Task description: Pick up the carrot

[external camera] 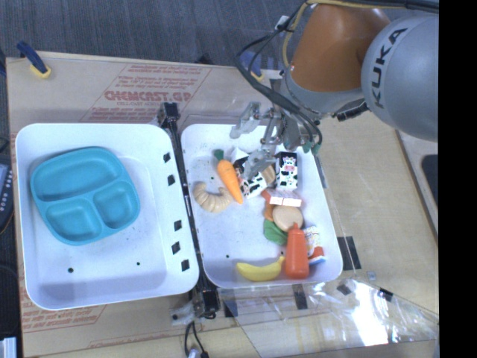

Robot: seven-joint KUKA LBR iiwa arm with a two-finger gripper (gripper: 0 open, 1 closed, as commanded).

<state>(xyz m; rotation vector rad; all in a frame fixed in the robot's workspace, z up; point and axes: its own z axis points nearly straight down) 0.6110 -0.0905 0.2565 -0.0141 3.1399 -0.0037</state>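
Camera view: carrot [229, 180] lengthwise up-down, green top toward far rim; pincer [261, 155] state unclear.

The grey arm [395, 58] enters from the three o'clock side and fills the upper right, its large rounded link at about one o'clock. The orange band [328, 39] sits just left of that link, above the wrist. From there the wrist angles down toward seven o'clock, ending in the gripper [262, 146], which hangs a little right of centre. Black cables [257, 51] loop off the wrist toward eleven o'clock.
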